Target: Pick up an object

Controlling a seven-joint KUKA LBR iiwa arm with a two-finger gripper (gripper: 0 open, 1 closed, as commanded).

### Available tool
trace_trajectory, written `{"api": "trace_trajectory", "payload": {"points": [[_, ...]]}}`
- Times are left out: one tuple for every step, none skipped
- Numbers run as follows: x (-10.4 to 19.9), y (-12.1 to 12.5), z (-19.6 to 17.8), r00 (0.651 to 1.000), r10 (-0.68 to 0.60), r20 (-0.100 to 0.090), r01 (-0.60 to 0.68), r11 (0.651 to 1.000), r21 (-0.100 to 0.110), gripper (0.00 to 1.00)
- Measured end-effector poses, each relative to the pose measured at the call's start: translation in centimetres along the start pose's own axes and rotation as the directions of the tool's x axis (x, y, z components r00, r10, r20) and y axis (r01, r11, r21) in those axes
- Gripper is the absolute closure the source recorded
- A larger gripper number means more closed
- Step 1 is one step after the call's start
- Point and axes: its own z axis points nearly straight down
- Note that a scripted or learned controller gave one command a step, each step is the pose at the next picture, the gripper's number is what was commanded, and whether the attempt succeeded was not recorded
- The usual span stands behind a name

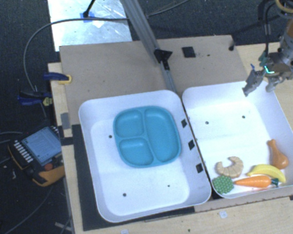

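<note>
Toy foods lie in the near right corner of the right bin [244, 127]: a tan croissant [229, 167], a green broccoli piece [223, 184], an orange carrot [253, 182], a yellow banana [267, 170] and an orange-brown gourd-shaped piece [277, 154]. My gripper [260, 80] hangs over the far right rim of that bin, well away from the foods. Its two fingers stand apart, open, with nothing between them.
The left bin [108, 193] holds a blue divided plate [147, 136]. A grey pole [142, 23] slants down to the seam between the bins. Clamps and a handheld device [37, 149] lie off the bench at left.
</note>
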Motion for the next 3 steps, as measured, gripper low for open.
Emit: {"api": "trace_trajectory", "payload": {"points": [[0.0,0.1,-0.2,1.0,-0.001,0.001,0.001,1.0,-0.004,0.0],[0.2,0.4,3.9,1.0,0.001,0.001,-0.001,1.0,-0.001,0.0],[0.8,0.0,10.0,1.0,0.002,0.0,-0.002,1.0,0.001,0.0]]}}
